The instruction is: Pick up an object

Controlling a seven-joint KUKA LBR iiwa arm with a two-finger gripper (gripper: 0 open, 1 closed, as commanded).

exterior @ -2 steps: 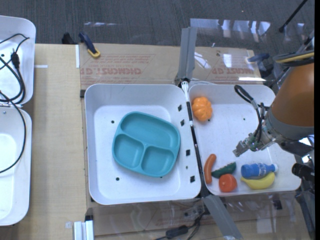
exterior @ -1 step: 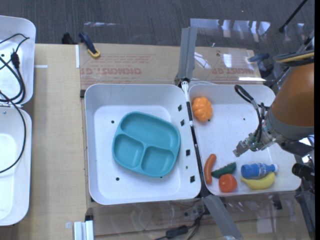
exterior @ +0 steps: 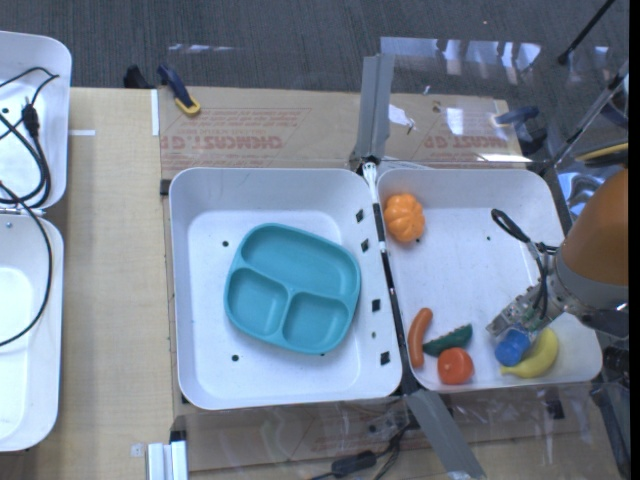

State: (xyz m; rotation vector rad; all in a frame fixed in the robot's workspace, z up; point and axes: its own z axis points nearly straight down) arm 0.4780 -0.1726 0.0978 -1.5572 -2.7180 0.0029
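Observation:
In the right bin, an orange pumpkin rests near the far left corner. Along the near wall lie a red sausage-shaped piece, a dark green piece, a red tomato, a blue object and a yellow banana. My gripper is low in the bin's near right corner, just above the blue object and beside the banana. The orange-banded wrist hides the bin's right wall.
The left bin holds a teal three-compartment plate. A thin black looped item lies in the right bin by the far right wall. White tubs with black cables stand at the far left of the bench.

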